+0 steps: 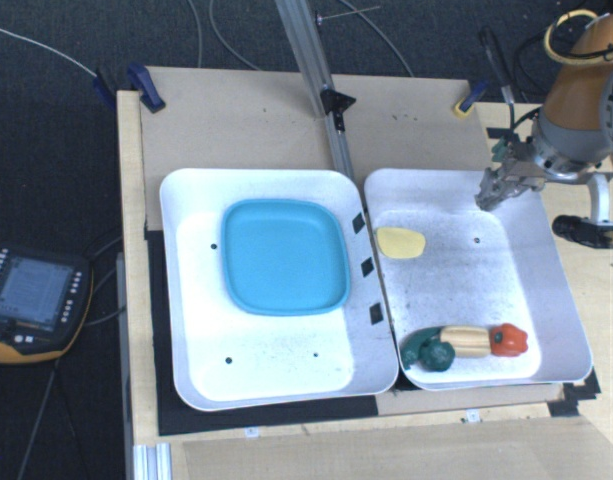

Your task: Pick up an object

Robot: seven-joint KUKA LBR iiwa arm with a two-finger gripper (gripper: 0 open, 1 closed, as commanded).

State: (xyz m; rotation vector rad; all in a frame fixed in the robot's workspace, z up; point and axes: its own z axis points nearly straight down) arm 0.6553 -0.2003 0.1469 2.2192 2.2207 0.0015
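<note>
Hovering claw (494, 194) above right bin (546, 268)

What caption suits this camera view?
Gripper hovers over right bin holding yellow piece and toy vegetables; blue plate in left bin.

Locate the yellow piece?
The yellow piece lies in the right bin, by its left wall near the divider, apart from the toys along the near edge.
</note>
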